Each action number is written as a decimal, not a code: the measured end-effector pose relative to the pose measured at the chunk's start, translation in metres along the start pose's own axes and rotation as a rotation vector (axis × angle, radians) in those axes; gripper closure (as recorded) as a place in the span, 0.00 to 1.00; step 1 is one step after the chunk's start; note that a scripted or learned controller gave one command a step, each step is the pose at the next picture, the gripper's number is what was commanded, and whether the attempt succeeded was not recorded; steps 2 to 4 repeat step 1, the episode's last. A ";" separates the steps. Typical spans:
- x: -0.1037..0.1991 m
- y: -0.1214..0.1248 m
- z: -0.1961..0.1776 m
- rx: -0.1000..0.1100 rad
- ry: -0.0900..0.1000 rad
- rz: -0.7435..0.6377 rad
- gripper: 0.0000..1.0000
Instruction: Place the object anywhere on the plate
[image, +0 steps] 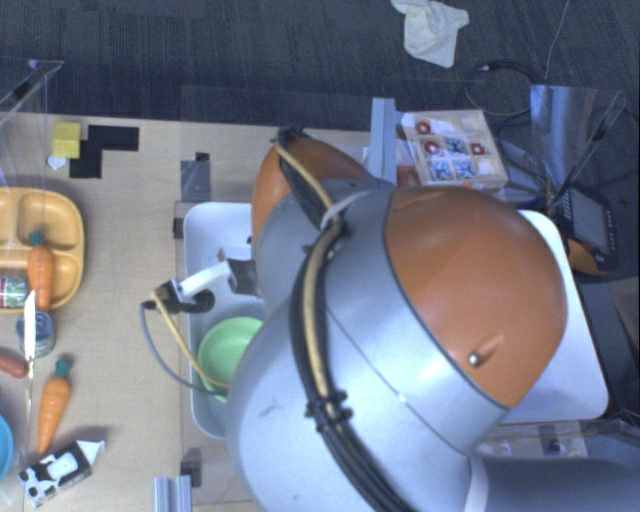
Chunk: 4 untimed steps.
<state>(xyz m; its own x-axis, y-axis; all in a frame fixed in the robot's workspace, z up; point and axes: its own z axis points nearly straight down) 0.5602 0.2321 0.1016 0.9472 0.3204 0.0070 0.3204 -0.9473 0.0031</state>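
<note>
My own arm (430, 360) is nearest to the camera and hides most of both bins. Beyond it, in the left bin (215, 225), I see a part of the green plate (228, 350). My claw is somewhere under my wrist (I cannot tell if it is open or shut, or if it holds something). The object is hidden too, perhaps below me. I judge it small and light; I would grip it across the narrowest part, gently. Far left lies a yellow tray (45, 215).
</note>
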 end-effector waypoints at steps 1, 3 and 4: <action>-0.044 -0.018 -0.063 0.003 -0.001 0.122 0.00; -0.044 -0.018 -0.063 0.003 -0.001 0.122 0.00; -0.044 -0.018 -0.063 0.003 -0.001 0.122 0.00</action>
